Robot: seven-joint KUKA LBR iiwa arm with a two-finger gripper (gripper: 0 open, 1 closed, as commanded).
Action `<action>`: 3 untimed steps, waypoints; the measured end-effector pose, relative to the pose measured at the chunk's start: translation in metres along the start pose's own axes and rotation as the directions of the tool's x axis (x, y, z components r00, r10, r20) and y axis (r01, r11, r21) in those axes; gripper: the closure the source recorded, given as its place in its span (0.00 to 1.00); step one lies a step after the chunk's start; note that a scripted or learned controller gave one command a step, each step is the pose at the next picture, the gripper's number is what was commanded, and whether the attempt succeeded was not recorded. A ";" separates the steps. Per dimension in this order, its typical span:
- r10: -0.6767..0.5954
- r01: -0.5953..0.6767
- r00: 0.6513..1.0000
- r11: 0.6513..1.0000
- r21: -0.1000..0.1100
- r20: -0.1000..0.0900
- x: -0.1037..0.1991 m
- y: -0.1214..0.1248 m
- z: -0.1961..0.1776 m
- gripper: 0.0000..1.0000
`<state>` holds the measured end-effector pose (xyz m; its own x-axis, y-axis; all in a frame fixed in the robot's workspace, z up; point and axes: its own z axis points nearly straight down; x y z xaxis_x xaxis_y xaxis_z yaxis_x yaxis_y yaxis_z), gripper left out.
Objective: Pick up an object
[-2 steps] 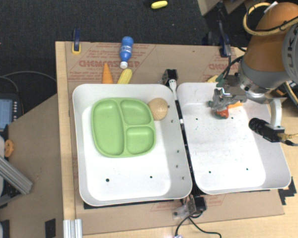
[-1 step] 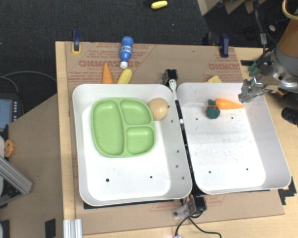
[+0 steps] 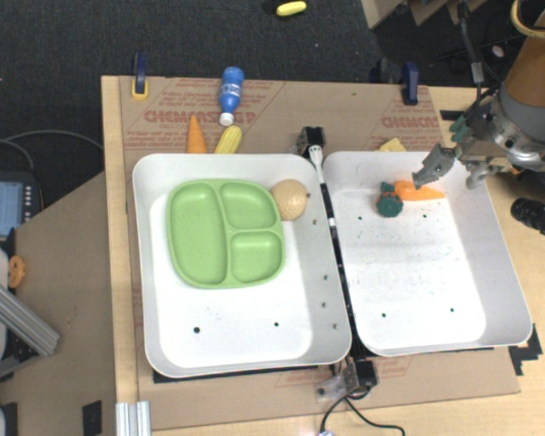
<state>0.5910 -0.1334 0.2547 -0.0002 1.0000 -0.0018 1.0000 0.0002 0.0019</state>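
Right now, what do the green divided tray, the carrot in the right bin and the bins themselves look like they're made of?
The green divided tray: likely moulded plastic, matte, one even colour with soft rounded compartment edges. The carrot: probably a plastic toy, flat uniform orange with a dark green top beside it; too small to be sure. The bins: seemingly thin white plastic, smooth with a slight sheen and rounded rims.

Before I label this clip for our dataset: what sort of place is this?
Probably a robot lab bench set up for picking trials. Two white bins sit on a board held by clamps, toy food such as a carrot lies about, and loose cables trail over the dark carpet.
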 end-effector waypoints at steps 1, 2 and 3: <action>0.003 -0.003 1.000 1.000 0.002 -0.004 -0.030 0.043 0.150 0.00; 0.000 0.000 1.000 1.000 -0.006 0.010 -0.017 0.079 0.163 0.00; -0.005 0.005 1.000 1.000 0.000 -0.002 -0.062 0.041 0.170 0.00</action>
<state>0.6325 -0.1957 0.0849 -0.0050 1.0000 0.0006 1.0000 0.0050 0.0021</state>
